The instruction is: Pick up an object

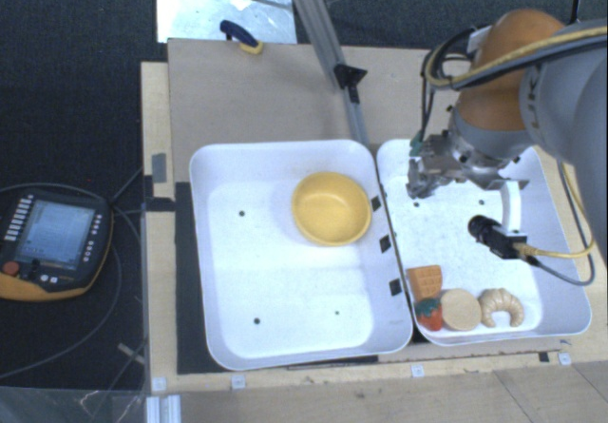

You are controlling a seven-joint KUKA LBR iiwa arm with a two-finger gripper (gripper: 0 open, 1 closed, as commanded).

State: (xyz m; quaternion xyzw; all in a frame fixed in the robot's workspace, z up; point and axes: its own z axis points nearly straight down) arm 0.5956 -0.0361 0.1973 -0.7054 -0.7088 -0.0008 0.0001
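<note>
White right-hand plastic bin [556,221]: holding orange block [425,279], round tan biscuit [462,309] and croissant-shaped piece [502,306] along its near edge. Gripper [423,182] hovering at far-left corner, grip state unreadable. Approach step; needing travel toward them. Yellow round bowl [331,208] sitting in left-hand white bin [228,250].

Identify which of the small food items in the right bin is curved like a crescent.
The croissant, at the right end of the cluster in the right bin. The biscuit beside it is round and the orange block is squarish.
</note>
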